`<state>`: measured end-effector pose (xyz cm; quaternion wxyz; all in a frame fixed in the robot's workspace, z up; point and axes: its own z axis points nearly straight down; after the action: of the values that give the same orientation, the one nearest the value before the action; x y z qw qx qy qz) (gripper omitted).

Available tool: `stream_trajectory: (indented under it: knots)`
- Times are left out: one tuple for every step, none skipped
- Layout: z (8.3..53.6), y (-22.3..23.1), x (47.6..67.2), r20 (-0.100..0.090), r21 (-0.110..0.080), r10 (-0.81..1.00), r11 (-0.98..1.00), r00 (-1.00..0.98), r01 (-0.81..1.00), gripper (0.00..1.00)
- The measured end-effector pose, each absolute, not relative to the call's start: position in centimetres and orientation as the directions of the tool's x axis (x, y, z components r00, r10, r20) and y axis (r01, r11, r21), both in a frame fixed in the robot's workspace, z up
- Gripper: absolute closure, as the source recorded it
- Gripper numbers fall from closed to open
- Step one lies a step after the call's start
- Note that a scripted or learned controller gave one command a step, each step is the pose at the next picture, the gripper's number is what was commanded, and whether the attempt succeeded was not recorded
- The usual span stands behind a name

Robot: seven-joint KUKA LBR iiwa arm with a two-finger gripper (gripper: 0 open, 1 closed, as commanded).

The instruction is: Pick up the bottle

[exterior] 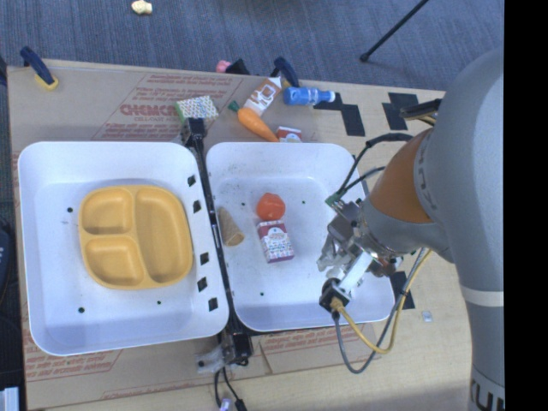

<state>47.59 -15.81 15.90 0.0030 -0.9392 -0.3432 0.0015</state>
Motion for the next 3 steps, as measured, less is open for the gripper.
stream_trajectory:
  knots:
    - [14.2,-15.2,47.5,-0.001,-0.008,0.669,-0.743,0.743,0.669,1.00]
    - [17.9,-18.8,47.6,-0.003,-0.006,0.324,-0.946,0.946,0.324,1.00]
    - [16.5,-19.0,47.5,-0.005,-0.009,0.207,-0.978,0.978,0.207,1.00]
